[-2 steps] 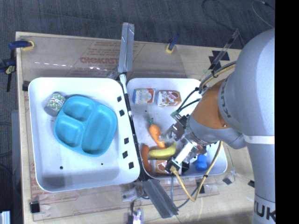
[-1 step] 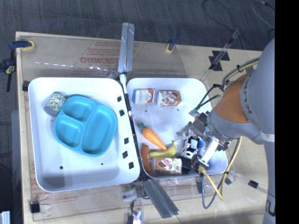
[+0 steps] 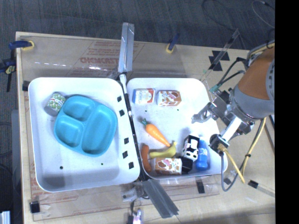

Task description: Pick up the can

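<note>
The can (image 3: 55, 102), small with a green and white label, lies in the far left corner of the left bin (image 3: 70, 171). It touches the edge of a blue divided plate (image 3: 86, 124). My gripper (image 3: 208, 129) hangs over the right side of the right bin (image 3: 187, 85), far from the can. It is open, with one finger (image 3: 200, 117) toward the back and the other toward the front, and nothing between them.
The right bin holds two small food packs (image 3: 156, 97) at the back, a carrot (image 3: 156, 133), a banana (image 3: 164, 151), a carton (image 3: 168, 164), a black and white item (image 3: 190, 148) and a blue bottle (image 3: 202, 157). A metal divider (image 3: 125, 50) runs between the bins.
</note>
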`<move>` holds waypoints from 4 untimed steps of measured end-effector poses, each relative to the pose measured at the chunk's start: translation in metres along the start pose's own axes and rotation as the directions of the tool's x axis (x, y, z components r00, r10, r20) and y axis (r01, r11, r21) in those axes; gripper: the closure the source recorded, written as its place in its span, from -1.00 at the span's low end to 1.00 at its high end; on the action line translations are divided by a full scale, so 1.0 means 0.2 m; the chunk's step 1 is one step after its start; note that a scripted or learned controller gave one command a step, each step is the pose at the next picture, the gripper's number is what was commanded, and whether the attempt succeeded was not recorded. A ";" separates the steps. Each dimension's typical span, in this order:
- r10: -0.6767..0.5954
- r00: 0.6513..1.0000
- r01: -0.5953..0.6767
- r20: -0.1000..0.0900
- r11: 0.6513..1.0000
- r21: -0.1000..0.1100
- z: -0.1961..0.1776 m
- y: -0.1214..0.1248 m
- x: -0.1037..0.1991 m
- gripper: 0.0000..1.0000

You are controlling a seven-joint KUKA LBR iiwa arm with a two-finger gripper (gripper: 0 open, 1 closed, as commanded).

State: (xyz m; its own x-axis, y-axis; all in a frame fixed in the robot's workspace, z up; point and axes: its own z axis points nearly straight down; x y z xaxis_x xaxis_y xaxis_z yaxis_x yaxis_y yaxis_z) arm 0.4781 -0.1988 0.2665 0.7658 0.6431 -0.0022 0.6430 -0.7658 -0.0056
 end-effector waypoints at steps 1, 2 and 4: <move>0.142 0.990 -0.142 0.003 0.990 0.004 0.70 -0.08 0.14 -1.00; 0.135 0.991 -0.135 0.008 0.991 0.011 0.67 -0.08 0.14 1.00; 0.062 0.998 -0.062 0.007 0.998 0.008 -0.23 -0.10 0.09 1.00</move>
State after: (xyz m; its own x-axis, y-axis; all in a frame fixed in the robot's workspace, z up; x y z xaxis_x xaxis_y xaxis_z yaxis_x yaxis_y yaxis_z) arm 0.4797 -0.1723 0.3117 0.8040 0.5945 -0.0098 0.5944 -0.8041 -0.0139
